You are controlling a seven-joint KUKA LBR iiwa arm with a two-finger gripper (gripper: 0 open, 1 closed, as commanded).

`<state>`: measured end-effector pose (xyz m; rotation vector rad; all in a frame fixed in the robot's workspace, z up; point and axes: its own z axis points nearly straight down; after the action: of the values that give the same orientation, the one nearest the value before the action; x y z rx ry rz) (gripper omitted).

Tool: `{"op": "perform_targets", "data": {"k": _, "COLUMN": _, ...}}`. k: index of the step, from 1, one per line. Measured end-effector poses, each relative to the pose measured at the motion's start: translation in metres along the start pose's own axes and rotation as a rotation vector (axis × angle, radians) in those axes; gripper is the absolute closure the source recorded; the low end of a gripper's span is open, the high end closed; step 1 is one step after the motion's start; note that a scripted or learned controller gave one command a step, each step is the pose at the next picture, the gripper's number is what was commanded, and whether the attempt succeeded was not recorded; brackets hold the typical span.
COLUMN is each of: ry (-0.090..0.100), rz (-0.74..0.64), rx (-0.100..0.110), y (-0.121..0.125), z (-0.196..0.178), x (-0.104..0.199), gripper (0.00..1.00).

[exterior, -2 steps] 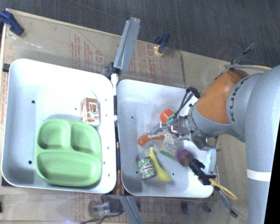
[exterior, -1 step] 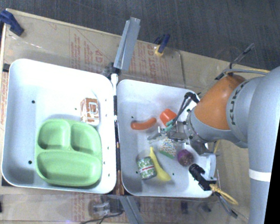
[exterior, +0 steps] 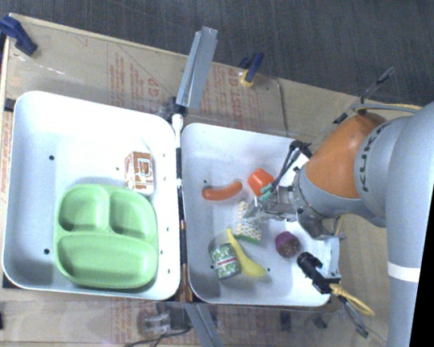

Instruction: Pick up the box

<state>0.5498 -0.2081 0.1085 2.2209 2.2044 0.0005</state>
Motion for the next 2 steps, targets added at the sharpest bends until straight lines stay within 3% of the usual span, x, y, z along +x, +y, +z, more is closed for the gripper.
{"op": "perform_targets", "data": {"k": 1, "ry": -0.001, "rz": -0.001, "rx": 0.000, "y": 0.000, "z": 0.000, "x": 0.000, "gripper": 0.00}}
{"op": "perform_targets", "data": {"k": 2, "ry": 0.008, "rz": -0.080, "rx": 0.008, "y": 0.010, "z": 0.017, "x": 0.005, "gripper": 0.00}}
